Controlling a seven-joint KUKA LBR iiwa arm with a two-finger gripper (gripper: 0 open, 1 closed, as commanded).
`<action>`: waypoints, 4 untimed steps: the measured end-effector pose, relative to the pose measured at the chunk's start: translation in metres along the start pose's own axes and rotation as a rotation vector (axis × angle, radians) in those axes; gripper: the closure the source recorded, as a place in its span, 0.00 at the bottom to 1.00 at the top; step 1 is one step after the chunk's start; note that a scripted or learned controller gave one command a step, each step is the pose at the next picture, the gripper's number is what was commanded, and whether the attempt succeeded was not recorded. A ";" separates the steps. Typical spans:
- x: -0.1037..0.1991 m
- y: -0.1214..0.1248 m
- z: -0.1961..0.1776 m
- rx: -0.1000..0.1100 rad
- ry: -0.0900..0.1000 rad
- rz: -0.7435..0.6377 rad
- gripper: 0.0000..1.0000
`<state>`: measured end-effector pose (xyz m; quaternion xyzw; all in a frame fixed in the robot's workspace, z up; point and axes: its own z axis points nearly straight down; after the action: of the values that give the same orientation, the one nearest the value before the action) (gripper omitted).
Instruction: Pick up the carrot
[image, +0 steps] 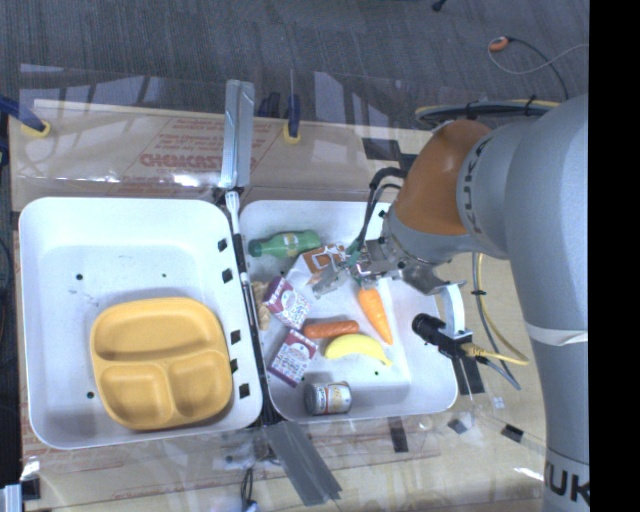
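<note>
Two white bins sit side by side. The left bin (50, 330) carries only a yellow tray (160, 360), three compartments, flat on the floor. The right bin (430, 395) holds the clutter, so the arm (520, 190) reaches in from the right and works over that one.

Carrot (376, 311): in the right bin, right of centre, lying flat, thick end up toward the wrist, tip pointing down toward the banana (357, 347). The tip is near the banana; touching or not, cannot tell. A sausage (330, 328) lies just left of its lower half.

Gripper (366, 270): right above the carrot's thick end, wrist pitched steeply down into the bin. Finger state cannot be read here; the wrist body hides the tips. Carrot looks to rest on the bin floor, so no hold is claimed.

Other items: green bottle (287, 243) along the far wall, two packets (289, 303) by the divider, a can (328, 397) on its side at the near wall, a small box (322, 262) just left of the gripper.

Judgement: approach placed at the thick end, probably because that end stands clear of banana and sausage. Risk: the box sits close to the gripper and could be nudged or caught. A tapered, smooth carrot may slip toward its thin end under a pinch.
</note>
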<state>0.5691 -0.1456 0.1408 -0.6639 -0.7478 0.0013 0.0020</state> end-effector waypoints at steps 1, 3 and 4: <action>0.022 -0.015 -0.100 -0.003 -0.001 -0.073 0.00; -0.021 -0.015 0.049 -0.002 -0.001 0.092 0.00; -0.047 -0.035 0.047 -0.003 0.019 0.161 0.00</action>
<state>0.5400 -0.1959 0.0935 -0.7220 -0.6918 -0.0061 0.0079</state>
